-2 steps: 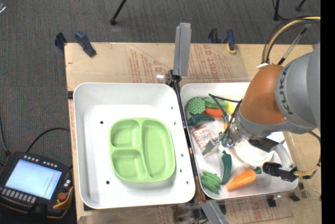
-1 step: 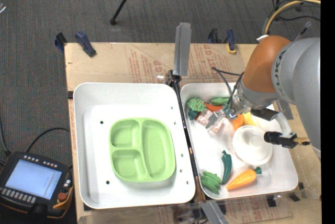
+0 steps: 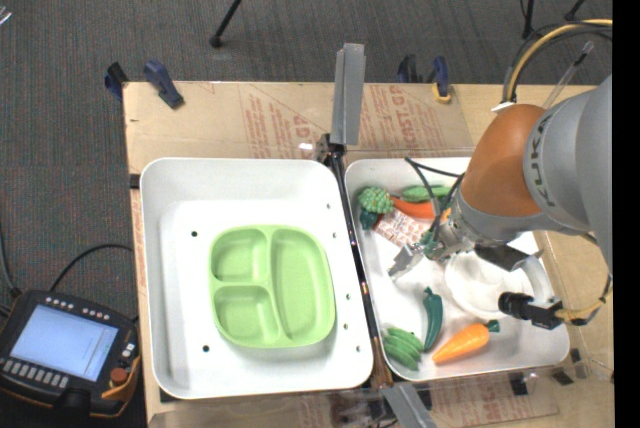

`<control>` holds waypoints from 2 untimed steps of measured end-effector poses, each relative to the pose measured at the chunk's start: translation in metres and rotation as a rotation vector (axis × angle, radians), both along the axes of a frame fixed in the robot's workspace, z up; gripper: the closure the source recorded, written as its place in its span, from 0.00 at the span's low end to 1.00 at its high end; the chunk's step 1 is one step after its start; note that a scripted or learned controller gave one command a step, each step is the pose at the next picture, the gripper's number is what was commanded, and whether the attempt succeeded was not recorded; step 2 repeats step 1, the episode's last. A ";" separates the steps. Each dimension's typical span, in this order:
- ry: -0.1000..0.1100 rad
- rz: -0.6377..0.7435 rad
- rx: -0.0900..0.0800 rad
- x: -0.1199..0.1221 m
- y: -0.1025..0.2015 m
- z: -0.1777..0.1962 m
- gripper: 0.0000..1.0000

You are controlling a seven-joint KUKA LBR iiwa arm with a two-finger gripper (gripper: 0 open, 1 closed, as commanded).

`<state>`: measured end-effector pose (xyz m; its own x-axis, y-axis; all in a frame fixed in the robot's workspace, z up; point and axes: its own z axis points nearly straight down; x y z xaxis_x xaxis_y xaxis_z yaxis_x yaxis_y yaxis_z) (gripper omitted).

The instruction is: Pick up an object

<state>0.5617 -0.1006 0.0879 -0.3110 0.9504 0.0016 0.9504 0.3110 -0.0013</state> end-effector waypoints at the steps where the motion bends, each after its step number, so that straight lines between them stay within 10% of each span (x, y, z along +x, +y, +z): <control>1: 0.002 0.043 -0.001 0.060 0.003 -0.002 0.00; 2: 0.002 0.043 -0.001 0.060 0.003 -0.002 0.00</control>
